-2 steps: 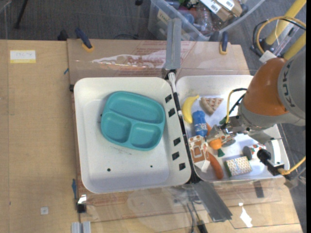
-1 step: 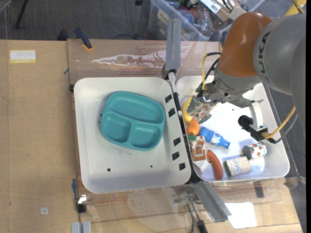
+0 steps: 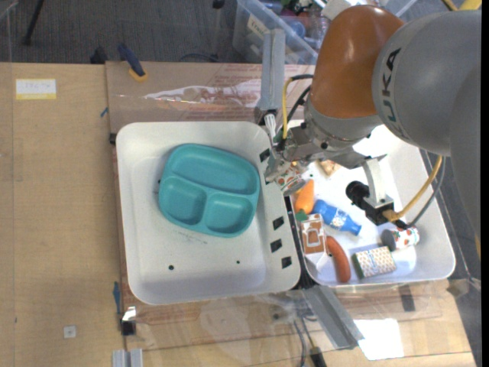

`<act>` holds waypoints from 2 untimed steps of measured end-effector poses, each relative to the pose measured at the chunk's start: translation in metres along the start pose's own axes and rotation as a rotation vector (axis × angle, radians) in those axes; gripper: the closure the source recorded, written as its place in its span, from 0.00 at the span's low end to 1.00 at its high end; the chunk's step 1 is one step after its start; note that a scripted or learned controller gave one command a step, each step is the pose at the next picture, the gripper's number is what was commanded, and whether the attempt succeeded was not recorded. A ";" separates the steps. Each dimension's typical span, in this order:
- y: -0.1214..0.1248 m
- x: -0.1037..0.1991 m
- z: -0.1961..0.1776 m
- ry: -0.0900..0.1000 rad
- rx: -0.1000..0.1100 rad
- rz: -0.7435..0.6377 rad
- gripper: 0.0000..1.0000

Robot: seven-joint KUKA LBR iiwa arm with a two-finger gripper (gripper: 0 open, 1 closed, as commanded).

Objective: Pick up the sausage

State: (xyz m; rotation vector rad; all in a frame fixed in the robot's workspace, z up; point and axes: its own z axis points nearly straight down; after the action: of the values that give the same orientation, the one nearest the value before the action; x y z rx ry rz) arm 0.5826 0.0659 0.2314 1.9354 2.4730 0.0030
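The sausage, reddish-brown and curved, lies near the front wall of the right bin. It rests between a small brown-and-white carton and a checked block. My gripper hangs under the orange wrist band at the right bin's back left corner, close to the wall between the two bins. It is well behind the sausage and to its left. The bulk of the arm hides much of the gripper.
A teal divided plate lies in the left bin. An orange carrot, a blue bottle and a red, white and dark toy share the right bin with the sausage. A clear tub of clutter stands behind the bench.
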 end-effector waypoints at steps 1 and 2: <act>-0.033 0.051 0.113 -0.002 -0.019 -0.440 1.00; -0.066 0.136 0.080 0.001 0.000 -0.725 1.00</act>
State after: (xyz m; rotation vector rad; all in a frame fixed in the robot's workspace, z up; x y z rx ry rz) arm 0.4859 0.1820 0.1510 0.9324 2.9989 0.0030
